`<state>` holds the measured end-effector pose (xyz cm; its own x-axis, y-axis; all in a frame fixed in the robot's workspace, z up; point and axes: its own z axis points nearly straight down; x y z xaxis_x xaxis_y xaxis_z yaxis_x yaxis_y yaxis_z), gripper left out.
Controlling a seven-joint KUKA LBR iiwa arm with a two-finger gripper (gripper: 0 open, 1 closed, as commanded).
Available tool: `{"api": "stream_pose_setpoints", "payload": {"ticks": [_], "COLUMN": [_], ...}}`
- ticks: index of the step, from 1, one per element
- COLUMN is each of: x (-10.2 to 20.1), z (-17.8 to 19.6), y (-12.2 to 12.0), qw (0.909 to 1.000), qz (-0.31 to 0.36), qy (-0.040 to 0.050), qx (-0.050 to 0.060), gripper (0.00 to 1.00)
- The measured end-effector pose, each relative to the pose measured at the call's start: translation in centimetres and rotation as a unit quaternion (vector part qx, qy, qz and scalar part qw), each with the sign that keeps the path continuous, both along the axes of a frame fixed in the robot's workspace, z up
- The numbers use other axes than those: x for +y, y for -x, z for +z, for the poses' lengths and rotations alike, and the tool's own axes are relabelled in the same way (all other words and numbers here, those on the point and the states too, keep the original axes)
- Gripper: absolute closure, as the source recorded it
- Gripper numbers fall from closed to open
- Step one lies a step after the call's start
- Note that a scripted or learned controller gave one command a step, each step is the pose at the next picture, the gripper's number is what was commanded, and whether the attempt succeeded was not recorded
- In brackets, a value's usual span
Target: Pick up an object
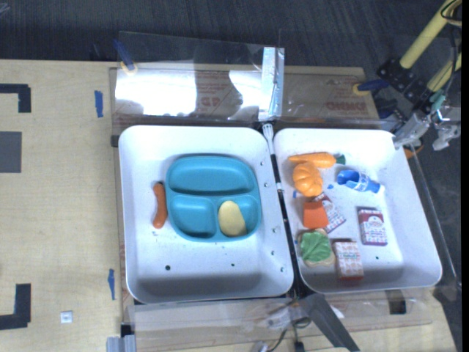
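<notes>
The right bin (pixel 410 196) holds several items: an orange carrot (pixel 311 158), an orange bread roll (pixel 308 179), a blue bottle (pixel 357 180), an orange-red block (pixel 315 215), a small printed packet (pixel 335 213), a red box (pixel 371 226), a green leafy toy (pixel 315 246) and a snack box (pixel 349 259). In the left bin (pixel 139 248) a blue divided tray (pixel 209 189) carries a yellow potato (pixel 231 218), and an orange sausage (pixel 158 204) lies beside the tray. My gripper (pixel 427 128) hangs at the frame's right edge, just outside the right bin's far right corner, with nothing seen in it.
A clear plastic panel (pixel 194 86) stands behind the left bin, with a metal post (pixel 270 83) between the bins. Yellow tubing and black clamps (pixel 410 64) crowd the top right. The wooden bench (pixel 51 196) stretches to the left.
</notes>
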<state>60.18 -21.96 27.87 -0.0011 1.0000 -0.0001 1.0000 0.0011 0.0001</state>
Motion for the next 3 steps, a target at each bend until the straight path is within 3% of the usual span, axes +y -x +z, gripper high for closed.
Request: {"api": "stream_pose_setpoints", "payload": {"ticks": [1,2,3], "x": [-0.2,5.6,7.7], "z": [4.2,-5.4,-16.5], "y": [-2.2,-0.1,-0.4], "qw": [0.9976,0.9931,0.9965], "qz": [0.069,0.117,0.082], "qy": [0.002,-0.0015,0.0035], "qx": [-0.003,0.003,-0.015], "gripper": [0.0,0.0,0.0]}}
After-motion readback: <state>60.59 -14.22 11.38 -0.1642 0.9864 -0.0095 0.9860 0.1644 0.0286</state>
